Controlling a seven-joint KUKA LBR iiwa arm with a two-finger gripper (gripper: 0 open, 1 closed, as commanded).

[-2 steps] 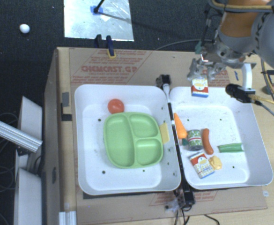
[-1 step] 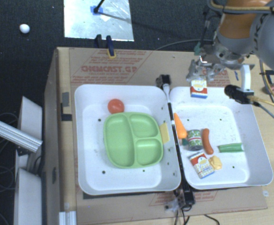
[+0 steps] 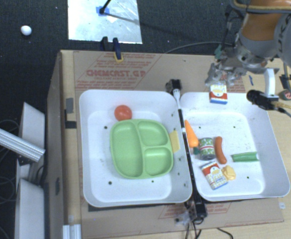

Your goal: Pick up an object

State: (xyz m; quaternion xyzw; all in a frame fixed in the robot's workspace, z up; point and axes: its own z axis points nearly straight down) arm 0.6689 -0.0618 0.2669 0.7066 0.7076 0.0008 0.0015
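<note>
My gripper [image 3: 218, 85] hangs over the far rim of the right bin [image 3: 264, 133], near its left corner. A small white carton [image 3: 218, 94] with red, yellow and blue print sits between its fingers, lifted just above the rim. Lower in the right bin lie an orange carrot [image 3: 190, 133], a green can [image 3: 205, 148], a red sausage [image 3: 220, 150], a green pod [image 3: 244, 157], a second small carton [image 3: 214, 176] and a yellow piece [image 3: 229, 173].
The left bin [image 3: 93, 133] holds a green divided plate [image 3: 140, 148], a red-orange ball [image 3: 123, 112] behind it and a yellow piece [image 3: 175, 141] at its right side. A black divider [image 3: 185, 148] runs between the bins.
</note>
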